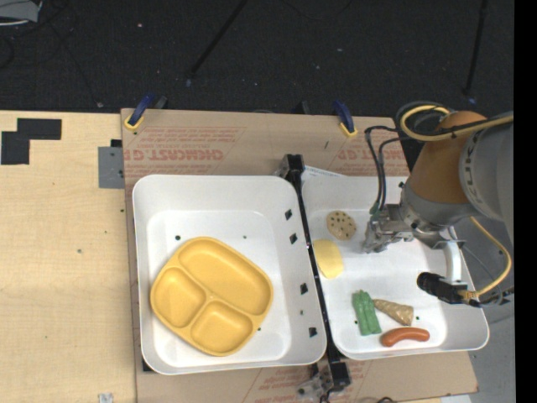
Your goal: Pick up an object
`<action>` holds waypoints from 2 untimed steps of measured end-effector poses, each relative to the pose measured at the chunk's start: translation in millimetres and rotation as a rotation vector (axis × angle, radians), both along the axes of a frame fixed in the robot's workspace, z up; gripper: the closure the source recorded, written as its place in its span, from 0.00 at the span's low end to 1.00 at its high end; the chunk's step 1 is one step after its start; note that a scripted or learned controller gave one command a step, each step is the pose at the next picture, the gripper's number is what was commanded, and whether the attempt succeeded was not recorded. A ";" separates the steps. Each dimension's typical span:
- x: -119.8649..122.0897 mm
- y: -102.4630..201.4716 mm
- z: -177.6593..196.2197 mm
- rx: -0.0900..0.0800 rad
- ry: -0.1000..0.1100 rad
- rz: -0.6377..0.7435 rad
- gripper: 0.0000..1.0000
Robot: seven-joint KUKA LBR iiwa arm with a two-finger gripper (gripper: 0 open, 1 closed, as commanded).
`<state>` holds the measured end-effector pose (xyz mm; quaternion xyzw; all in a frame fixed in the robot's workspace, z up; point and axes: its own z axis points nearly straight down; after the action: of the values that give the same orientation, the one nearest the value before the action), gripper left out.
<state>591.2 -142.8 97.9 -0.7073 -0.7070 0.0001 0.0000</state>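
The gripper (379, 235), fingers unreadable from here, hovers in the right white bin (470, 336) with the round brown cookie (341, 222) just at its nine o'clock, so a centred descent looks best.

Two white bins (220, 193) (470, 326); one yellow divided plate (211, 295); one cookie (340, 222), yellow piece (328, 259), green piece (365, 312), cone (394, 311), sausage (405, 337).
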 end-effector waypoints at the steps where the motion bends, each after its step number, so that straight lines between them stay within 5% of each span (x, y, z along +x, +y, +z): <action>1: 3.2 0.7 42.2 0.000 -0.003 0.000 1.00; 2: 3.6 0.1 84.0 0.000 -0.003 0.000 1.00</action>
<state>594.8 -142.7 181.9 -0.7072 -0.7070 -0.0008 -0.0012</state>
